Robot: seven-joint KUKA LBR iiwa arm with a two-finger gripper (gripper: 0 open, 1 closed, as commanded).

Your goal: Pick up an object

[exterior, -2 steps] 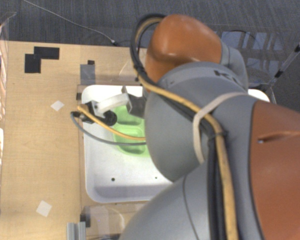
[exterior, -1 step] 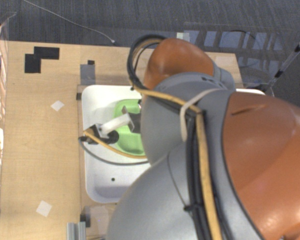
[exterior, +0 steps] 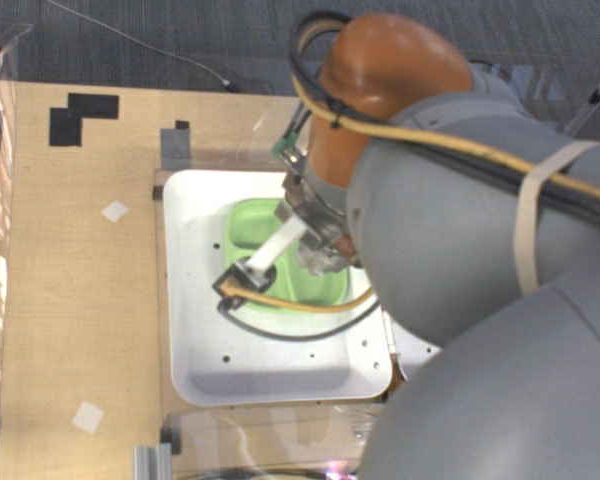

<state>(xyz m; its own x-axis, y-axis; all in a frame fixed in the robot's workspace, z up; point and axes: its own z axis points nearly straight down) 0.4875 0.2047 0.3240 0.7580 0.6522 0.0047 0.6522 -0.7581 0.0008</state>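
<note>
Since the arm's bulk hides the working end, can't tell whether the pincer is open or closed, or whether it grips anything. It sits low over the right part of a green dish, w/ the wrist's metal parts right above the dish's surface; contact can't be judged.

The green dish, pale and shallow w/ rounded corners, lies in the white bin, in the upper-middle part, closer to the far wall than the near one. Its right side is covered by the wrist and arm. The bin floor around it is bare white w/ a few small dark holes, and a shadow falls across the near part.

Above the wrist, the orange band rises toward the top of the view; the grey arm spreads over the whole right and lower-right.

The bin rests on a light wooden bench. Grey brackets stand at the bin's far-left and near-left corners. On the bench, a black stepped mark lies near the far edge, and two small pale diamond patches sit left of the bin. Beyond the bench is dark grey carpet, crossed by a thin wire.
</note>
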